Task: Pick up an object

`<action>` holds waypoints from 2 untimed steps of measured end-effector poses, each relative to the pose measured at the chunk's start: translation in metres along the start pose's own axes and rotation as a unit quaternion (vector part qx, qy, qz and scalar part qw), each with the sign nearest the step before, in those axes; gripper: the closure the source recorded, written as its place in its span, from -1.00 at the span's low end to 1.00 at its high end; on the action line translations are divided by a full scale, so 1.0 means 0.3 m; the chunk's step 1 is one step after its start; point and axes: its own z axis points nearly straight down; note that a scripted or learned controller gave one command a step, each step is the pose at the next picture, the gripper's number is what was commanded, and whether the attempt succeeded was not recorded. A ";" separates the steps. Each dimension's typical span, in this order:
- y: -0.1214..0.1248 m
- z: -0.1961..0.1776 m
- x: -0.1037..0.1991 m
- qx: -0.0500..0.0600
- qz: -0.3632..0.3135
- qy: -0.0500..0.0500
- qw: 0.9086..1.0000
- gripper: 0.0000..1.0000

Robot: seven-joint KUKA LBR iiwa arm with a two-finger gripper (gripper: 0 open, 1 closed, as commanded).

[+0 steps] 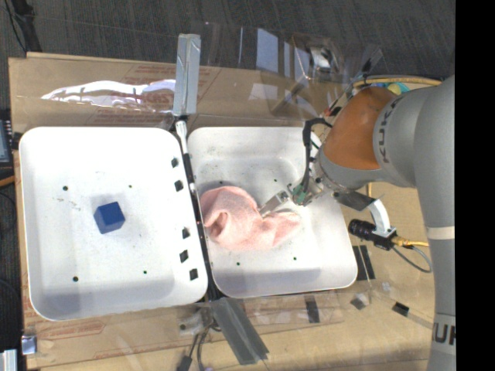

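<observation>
The gripper (pixel 280 202) sits low in the right bin (pixel 325 273), its tip touching the right part of a crumpled pink cloth (pixel 244 219); whether it grips the cloth cannot be told. The cloth lies in the left-centre of that bin. A small blue cube (pixel 109 216) rests alone in the left bin (pixel 46 284), well apart from the arm.

Beside the pink cloth (pixel 246 219), my hand (pixel 280 201) looks too small and blurred to judge its grip.
</observation>
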 end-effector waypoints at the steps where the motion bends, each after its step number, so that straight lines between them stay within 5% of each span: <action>1: -0.063 0.004 0.233 0.001 -0.038 0.001 0.999 -1.00; 2: -0.105 0.005 0.410 0.001 -0.067 0.001 0.998 -1.00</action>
